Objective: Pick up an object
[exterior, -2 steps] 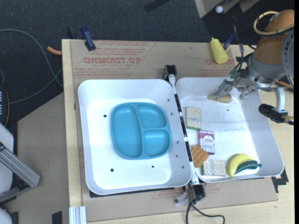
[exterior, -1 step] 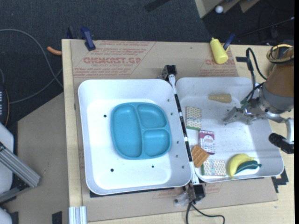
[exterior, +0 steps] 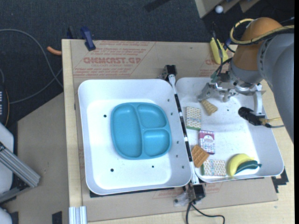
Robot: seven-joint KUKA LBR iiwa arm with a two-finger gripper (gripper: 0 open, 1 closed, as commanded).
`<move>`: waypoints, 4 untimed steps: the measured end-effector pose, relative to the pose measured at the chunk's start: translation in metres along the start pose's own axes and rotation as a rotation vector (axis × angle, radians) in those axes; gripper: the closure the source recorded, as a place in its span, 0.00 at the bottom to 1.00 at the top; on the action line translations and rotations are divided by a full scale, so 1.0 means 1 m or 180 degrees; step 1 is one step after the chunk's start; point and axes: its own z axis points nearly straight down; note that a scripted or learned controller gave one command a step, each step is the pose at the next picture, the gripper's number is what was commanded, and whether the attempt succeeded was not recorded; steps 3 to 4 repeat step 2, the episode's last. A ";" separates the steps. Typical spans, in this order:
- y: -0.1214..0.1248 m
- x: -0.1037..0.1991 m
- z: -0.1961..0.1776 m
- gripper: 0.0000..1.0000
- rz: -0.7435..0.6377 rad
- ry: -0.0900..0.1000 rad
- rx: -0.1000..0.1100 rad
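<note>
Gripper (exterior: 216, 94): over the far end of the right bin (exterior: 267, 139), low above the bin floor. Cannot tell from this angle whether it is apart or together. Nothing visibly held.

Nearest object: tan waffle wedge (exterior: 210, 107), lying flat on the bin floor just below the gripper in the view, slightly to its left. Very close to the gripper's lower edge; contact cannot be confirmed.

Other items, all placed from the gripper:
- green-and-white patterned packet (exterior: 193, 117): below-left, just beyond the wedge, against the bin's left wall.
- small pink box (exterior: 207, 141): further below, print too small to read.
- orange waffle square (exterior: 199, 155): below the box, tilted against the left wall.
- second patterned packet (exterior: 214, 167): well below, by the near wall.
- banana (exterior: 242, 164): well below and to the right, yellow with a green end, just beside that second packet.
- blue divided plate (exterior: 140, 129): well to the left, in the left bin (exterior: 91, 125).

Writing: the cardboard sheet (exterior: 112, 59) under both bins, up-left of the gripper, carries red print reading "CHEMCAST GP"; the smaller lines beneath are illegible. A fragment of the same print shows just right of the gripper's top.
</note>
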 end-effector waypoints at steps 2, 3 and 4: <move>-0.094 0.083 -0.100 1.00 0.0001 0.0003 0.0010; -0.094 0.083 -0.100 1.00 0.0001 0.0003 0.0010; -0.094 0.083 -0.100 1.00 0.0001 0.0003 0.0010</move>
